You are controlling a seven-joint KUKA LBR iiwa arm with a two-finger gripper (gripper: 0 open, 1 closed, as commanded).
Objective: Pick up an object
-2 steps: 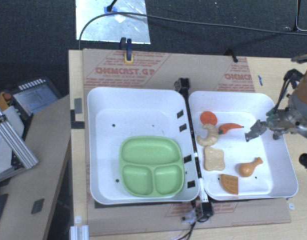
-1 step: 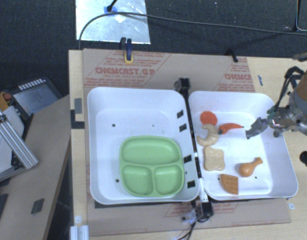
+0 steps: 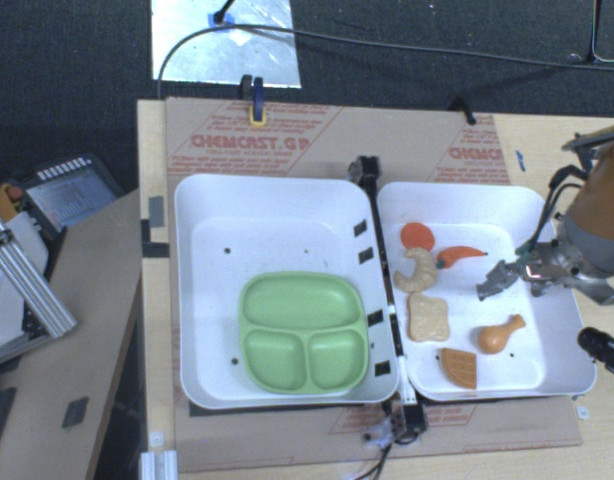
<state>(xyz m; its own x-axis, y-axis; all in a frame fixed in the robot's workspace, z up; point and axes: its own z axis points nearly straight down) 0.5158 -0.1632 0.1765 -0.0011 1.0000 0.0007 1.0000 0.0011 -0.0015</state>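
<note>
A: Bins are seen side by side on the bench. What is found nearest the camera?

B: In the right bin, an orange wedge is seen at the near edge, with a tan drumstick-shaped piece just beyond it and a pale toast-like slab beside that. In the left bin, a green divided plate is set toward the near side.

A: And farther back?

B: A beige curved piece, an orange carrot-shaped piece and a red-orange disc are grouped.

A: How is the gripper placed?

B: It is held above the right bin, right of the carrot-shaped piece. Nothing is seen clamped; whether its tips are apart or together cannot be told.
</note>
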